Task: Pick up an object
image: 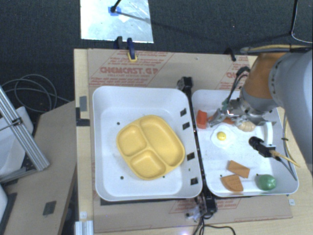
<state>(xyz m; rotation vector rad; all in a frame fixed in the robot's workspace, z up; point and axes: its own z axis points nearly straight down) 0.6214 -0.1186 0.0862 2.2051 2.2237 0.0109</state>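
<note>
Two white bins are seen: the left bin holds one yellow divided plate. In the right bin are counted one fried egg, two orange wedges, one green ball and one red block. Whether the gripper is open cannot be told.

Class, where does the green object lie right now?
The green object lies in the right bin's near right corner, just right of two orange wedges.

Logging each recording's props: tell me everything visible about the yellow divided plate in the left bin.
The yellow divided plate lies flat, right side up, near the middle of the left bin, turned at a slant to the bin's walls. It looks like smooth matte plastic, a rounded rectangle with raised ridges splitting it into three compartments: two on the upper side and one at its lower end. Nothing lies in the compartments. It rests on the bin floor and touches nothing else; the gripper is over the right bin.
</note>
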